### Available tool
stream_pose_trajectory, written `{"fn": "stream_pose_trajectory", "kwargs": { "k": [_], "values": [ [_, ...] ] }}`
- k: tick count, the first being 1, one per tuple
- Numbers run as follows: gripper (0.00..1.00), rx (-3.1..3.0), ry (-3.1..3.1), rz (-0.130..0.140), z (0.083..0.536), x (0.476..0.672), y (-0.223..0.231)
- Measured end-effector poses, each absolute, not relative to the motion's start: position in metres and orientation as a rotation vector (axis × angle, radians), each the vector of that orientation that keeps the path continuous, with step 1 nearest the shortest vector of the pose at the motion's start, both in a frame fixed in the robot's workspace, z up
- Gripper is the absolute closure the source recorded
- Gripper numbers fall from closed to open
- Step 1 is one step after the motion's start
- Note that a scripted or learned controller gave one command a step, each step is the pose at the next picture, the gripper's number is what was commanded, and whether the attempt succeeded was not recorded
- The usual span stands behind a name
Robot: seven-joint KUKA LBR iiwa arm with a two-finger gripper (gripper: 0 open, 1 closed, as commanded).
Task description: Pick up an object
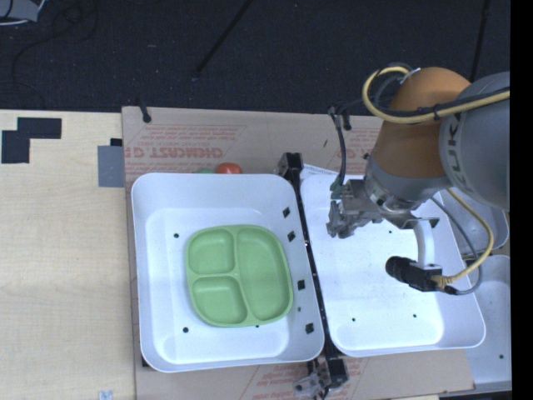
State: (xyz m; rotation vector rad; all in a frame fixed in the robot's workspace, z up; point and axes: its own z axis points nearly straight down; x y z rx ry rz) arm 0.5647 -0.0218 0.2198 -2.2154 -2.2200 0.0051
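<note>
Green 3-compartment plate (239, 274) flat in L bin (158, 223); end effector (340, 226) over upper-left of R bin (375, 323); small red obj (227, 169) behind L bin.

Small red-orange round object (227, 169) partly hidden behind left white bin (166, 178) far rim; adjacent green sliver (204, 171) unidentifiable

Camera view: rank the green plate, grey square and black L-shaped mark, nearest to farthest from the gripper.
From the gripper:
1. green plate, in the left bin.
2. grey square, on the bench beside that bin.
3. black L-shaped mark, far left.
</note>
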Motion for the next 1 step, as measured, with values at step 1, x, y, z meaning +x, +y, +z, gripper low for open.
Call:
{"fn": "stream_pose_trajectory", "kwargs": {
  "k": [1],
  "values": [
    [1.0, -2.214, -2.221, 0.005, 0.2256, 0.5324, 0.0149]
  ]
}}
